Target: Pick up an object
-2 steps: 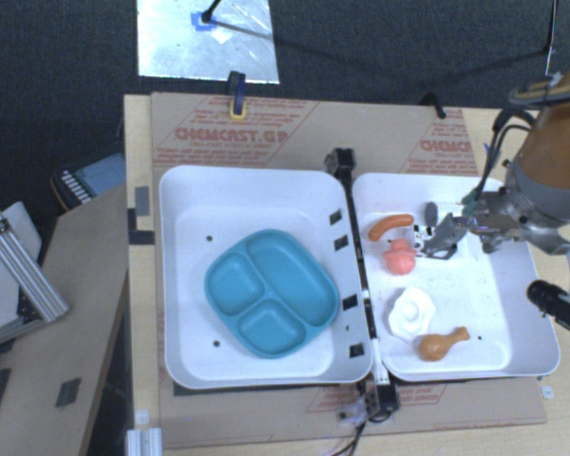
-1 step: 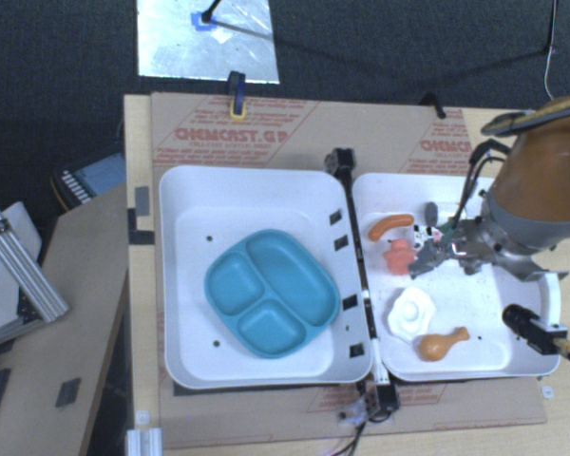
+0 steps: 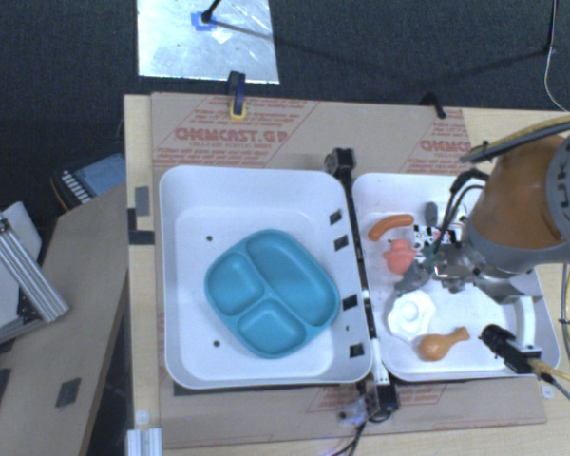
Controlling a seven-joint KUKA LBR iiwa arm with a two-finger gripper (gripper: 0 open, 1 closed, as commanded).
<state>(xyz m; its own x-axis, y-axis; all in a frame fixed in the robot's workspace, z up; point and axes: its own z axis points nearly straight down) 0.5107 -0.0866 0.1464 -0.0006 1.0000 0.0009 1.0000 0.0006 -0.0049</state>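
Several small toys crowd the right bin [image 3: 527, 350], and that crowding is the main risk. A sausage [image 3: 390, 226] lies near the bin's upper left. Just below it sits a small pink toy [image 3: 398, 256], and beside that a little black-and-white piece [image 3: 424, 242] that is too small to identify. Lower down are a fried egg [image 3: 410, 314] and, just beside it, a chicken drumstick [image 3: 442, 344]. Any of these could serve as the thing to pick.

With pieces this close, the fingers [image 3: 420, 275] could land between two toys and push them apart instead of closing on one. They could also clip the pink toy's edge and flick it toward the divider [image 3: 359, 255]. The egg looks flat and low, so I judge it likely to slip out of a pinch. The drumstick is rounded and may roll.

The arm [image 3: 518, 207] comes in from the right, its orange band bent over the right bin, wrist angled down and to the left. The fingers point between the pink toy and the egg; whether they are wide or narrow I cannot tell, and nothing shows between them. The left bin [image 3: 185, 217] holds a blue divided plate [image 3: 271, 293], well away from the arm. Both bins sit on the counter [image 3: 294, 131].
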